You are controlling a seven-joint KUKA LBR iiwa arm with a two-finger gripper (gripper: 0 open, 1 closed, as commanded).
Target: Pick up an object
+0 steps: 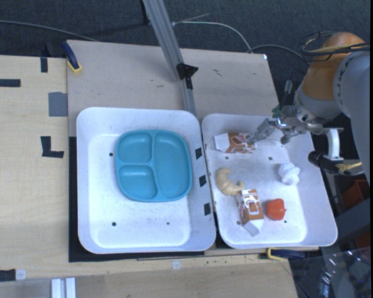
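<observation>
The right bin [317, 219] holds several small objects. A brown-and-white carton [236, 143] lies near its back edge. A tan croissant [229, 182] sits in the middle, with a second carton [250, 206] and a red tomato [275, 209] just in front of it. A small white object [289, 174] rests toward the right side. My gripper [271, 135] hangs over the bin's back right part, open, with one finger [259, 133] reaching close to the right end of the back carton. Nothing is between the fingers.
The left bin [93, 216] holds a blue divided plate [154, 165]. A metal pole [168, 36] slants down to the bins' shared back edge. The arm's grey body and orange band [336, 48] stand beyond the right bin's back corner.
</observation>
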